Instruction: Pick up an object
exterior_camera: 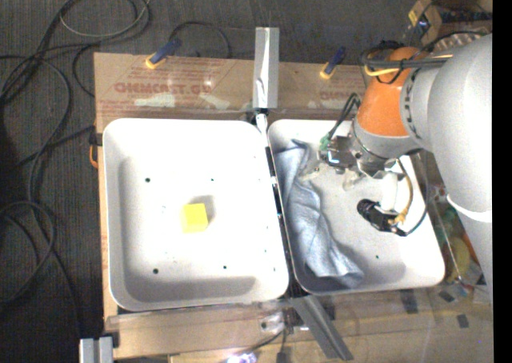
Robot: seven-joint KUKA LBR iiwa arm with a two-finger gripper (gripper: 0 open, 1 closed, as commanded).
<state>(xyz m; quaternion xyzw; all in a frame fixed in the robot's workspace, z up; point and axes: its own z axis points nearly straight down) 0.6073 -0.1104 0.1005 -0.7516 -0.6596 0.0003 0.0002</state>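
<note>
From my seat, starting at the left, I see the left bin (120,193) on the worktop holding a single yellow block (195,217), lying a little below the bin's middle and sitting square, with no long axis to speak of. Across the divider, the right bin (416,269) holds a crumpled grey cloth (316,221) draped down its left side, its length running from the top edge toward the bottom edge. The hand (364,171) hangs over the upper middle of that right bin, just to the right of the cloth (a black cable loops beneath it), and I cannot tell how its grasp stands or whether it has anything. I judge the cloth the nearer pick, lying just to the hand's left; the block is well apart, farther left.
</note>
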